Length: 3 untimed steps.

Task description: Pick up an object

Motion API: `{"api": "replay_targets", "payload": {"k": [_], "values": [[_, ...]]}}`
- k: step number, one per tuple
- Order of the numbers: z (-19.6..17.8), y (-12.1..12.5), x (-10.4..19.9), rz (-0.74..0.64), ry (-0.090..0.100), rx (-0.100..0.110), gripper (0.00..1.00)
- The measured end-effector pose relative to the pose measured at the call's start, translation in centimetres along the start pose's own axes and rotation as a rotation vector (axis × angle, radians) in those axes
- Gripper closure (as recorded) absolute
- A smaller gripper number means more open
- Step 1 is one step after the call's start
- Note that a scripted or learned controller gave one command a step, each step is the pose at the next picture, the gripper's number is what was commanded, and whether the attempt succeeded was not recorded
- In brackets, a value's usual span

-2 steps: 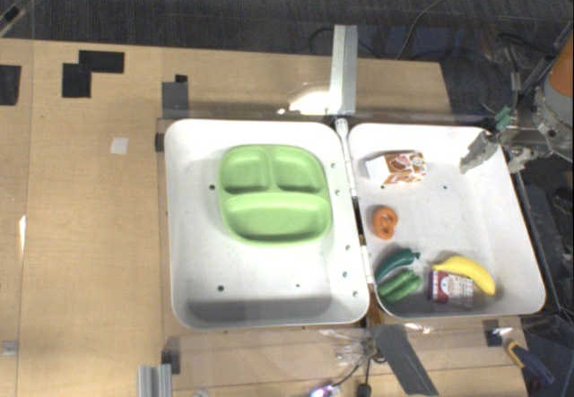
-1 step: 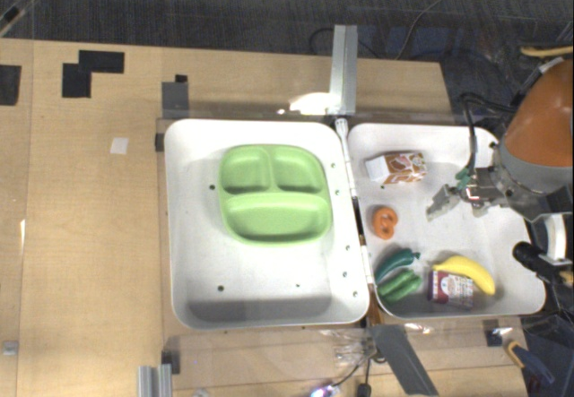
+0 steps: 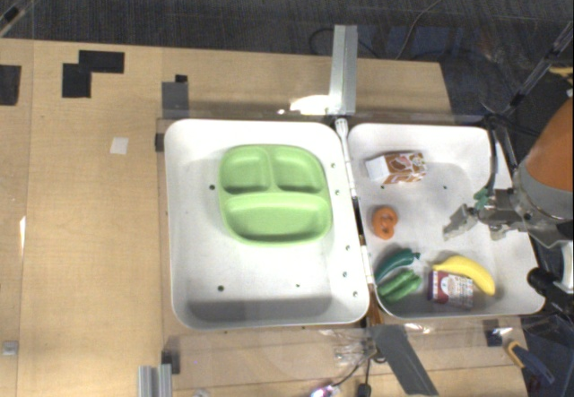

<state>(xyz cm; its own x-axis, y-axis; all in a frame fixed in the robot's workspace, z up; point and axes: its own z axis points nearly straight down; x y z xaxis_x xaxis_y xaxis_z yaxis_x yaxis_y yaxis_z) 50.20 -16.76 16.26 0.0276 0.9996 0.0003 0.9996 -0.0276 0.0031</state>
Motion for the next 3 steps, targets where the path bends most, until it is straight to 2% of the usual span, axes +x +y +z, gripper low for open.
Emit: {"api": "replay_targets", "payload": {"k": [1,2,3], "values": [[0.8,-1.3,-2.0,0.066,0.0,-0.002,0.0],[2.3,-1.3,-2.7,0.103,0.0,0.0,0.0],[6.2,-1.4,-2.8,0.041,0.0,0.0,0.0]]}}
